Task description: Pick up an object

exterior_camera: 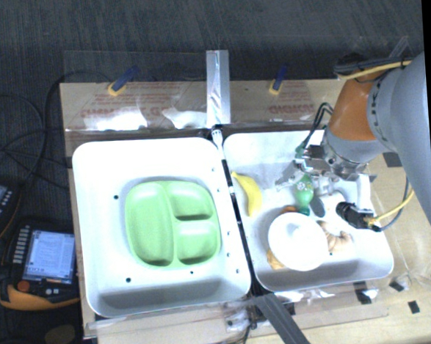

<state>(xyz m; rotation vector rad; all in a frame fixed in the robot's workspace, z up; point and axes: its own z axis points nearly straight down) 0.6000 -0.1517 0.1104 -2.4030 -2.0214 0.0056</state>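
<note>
Hovering low in the right bin, the pincer sits just above a small green object; whether it is open or closed, I cannot tell. Reaching seems underway; next comes a secure closing, then lifting.

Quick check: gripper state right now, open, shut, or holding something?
Gripper: cannot be told. It sits low in the right bin, over a green item, near the banana and white plate.
</note>
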